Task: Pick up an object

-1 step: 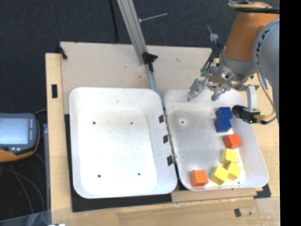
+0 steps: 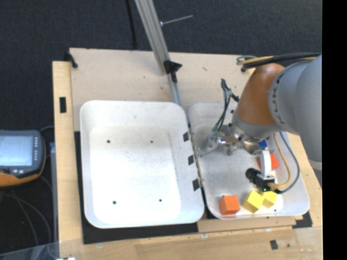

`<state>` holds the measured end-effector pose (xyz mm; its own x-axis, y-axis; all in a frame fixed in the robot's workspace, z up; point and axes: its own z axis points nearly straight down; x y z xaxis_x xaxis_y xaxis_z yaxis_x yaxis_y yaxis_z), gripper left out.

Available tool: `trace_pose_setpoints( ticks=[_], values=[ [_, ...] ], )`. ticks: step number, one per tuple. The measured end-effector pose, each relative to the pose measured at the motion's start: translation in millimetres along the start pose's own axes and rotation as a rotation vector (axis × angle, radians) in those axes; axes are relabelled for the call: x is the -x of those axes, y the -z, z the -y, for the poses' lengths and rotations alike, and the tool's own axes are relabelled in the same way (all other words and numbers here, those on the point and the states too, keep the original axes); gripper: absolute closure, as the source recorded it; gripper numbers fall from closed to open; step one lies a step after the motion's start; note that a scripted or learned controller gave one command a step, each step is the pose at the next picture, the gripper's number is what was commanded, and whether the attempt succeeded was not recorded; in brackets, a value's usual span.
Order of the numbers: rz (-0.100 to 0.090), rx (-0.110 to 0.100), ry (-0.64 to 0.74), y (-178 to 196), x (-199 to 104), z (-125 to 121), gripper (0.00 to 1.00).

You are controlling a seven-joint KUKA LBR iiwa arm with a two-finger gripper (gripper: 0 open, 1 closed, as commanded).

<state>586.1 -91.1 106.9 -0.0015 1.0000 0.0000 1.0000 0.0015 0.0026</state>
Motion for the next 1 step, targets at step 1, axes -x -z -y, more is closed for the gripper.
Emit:
trace_pose_setpoints(
  ticks=[1],
  values=[
    [0.000,0.003,-0.010,9.9,1.3,-0.4,1.00]
  ],
)
